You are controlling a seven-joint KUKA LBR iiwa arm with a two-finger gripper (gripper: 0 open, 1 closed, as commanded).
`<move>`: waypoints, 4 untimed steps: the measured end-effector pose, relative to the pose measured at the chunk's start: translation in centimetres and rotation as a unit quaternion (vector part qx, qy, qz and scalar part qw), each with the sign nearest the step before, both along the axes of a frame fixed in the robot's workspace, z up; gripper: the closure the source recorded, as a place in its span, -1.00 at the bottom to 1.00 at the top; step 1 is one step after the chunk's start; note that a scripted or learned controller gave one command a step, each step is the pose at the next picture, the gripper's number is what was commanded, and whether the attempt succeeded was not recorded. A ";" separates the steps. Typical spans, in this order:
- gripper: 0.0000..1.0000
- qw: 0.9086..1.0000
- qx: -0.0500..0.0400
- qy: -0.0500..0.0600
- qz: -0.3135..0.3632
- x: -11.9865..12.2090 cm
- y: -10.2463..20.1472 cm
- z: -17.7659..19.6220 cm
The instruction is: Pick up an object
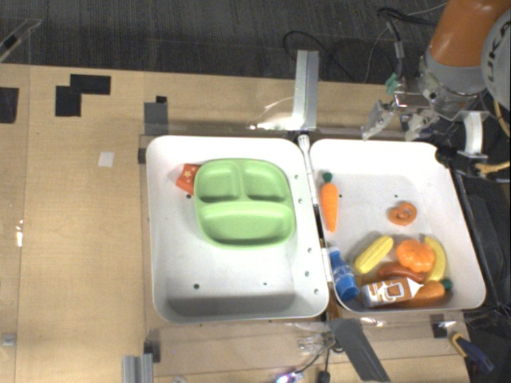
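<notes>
Right bin: open floor up top, clutter below.
Carrot (328, 202) hugs the left wall; donut (402, 212) sits mid-floor; toys crowd the near corner.

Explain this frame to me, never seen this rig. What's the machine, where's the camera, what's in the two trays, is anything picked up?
This is a single shot from a fixed camera above the bench, looking down at a slant.

The machine is a robot arm, grey with an orange band, reaching in from the right. Its gripper hangs over the back edge of the right bin. Nothing is visible between its jaws, and the picture is too small to tell whether they are open or shut.

The left bin holds a green divided plate with a small red-orange item tucked at its left edge.

The right bin holds toy food: a carrot near the left wall, a small orange ring-shaped piece, and a pile in the front corner with a corn cob, a pumpkin-like orange piece, a banana, a blue bottle and a brown labelled bottle.
</notes>
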State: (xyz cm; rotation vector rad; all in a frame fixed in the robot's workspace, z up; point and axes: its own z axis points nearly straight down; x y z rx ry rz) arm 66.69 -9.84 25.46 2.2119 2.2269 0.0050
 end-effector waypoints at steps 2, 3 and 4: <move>-1.00 0.988 -0.006 -0.011 0.155 -10.5 -8.1 -15.9; -1.00 0.999 -0.003 -0.012 -0.034 -16.1 -2.5 -16.1; 1.00 0.999 -0.005 -0.016 -0.035 -15.8 -2.7 -15.0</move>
